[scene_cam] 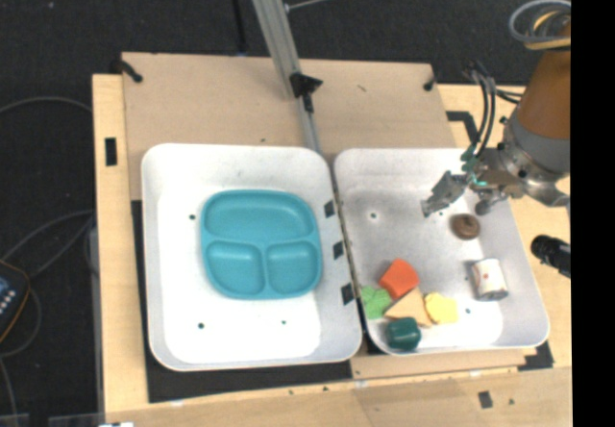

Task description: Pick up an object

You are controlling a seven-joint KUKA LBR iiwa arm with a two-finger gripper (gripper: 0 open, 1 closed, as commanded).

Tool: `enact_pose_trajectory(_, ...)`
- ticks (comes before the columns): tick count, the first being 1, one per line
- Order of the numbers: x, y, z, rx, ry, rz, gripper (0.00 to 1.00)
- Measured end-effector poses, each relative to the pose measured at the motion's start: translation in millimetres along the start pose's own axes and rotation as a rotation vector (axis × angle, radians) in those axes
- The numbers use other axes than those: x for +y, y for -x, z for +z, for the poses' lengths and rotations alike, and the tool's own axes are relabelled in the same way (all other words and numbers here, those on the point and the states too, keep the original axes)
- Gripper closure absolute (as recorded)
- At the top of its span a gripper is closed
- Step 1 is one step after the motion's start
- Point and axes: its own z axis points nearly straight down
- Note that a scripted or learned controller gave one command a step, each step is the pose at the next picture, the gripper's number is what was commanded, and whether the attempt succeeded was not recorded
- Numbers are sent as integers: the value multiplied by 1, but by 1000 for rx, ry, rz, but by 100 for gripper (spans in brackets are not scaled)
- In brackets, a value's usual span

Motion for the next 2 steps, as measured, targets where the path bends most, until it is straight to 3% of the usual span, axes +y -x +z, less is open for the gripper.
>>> enact_pose_trajectory(1, 0, 0, 0, 0, 1, 1, 0)
enact_pose_trajectory(2, -8, -5, 55, -1, -5, 3, 0)
